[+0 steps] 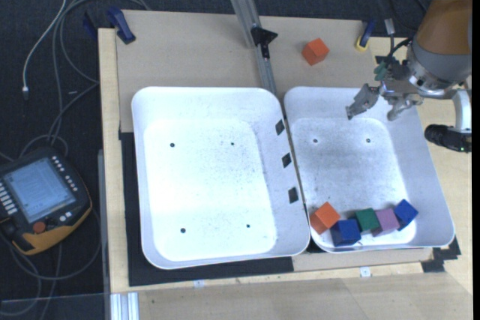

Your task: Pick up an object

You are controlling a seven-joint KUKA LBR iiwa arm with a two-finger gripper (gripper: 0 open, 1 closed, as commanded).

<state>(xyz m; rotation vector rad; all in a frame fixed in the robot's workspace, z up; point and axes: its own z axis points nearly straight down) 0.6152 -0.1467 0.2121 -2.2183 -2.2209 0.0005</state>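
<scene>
Five small blocks, orange (325,216), dark blue (346,231), green (366,220), lilac (385,219) and blue (405,213), crowd the near edge of the right bin (420,161), while a sixth orange block (316,51) sits on the bench (187,49). The gripper (376,106) hangs over the bin's far end, fingers spread, holding nothing. The blocks look light and rigid, best pinched across opposite flat faces.

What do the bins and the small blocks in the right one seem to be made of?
Bins: probably moulded plastic, white and smooth, with rounded corners and a raised rim. Blocks: possibly painted wood or plastic, in solid matte colours with crisp edges; the view cannot settle which.
</scene>
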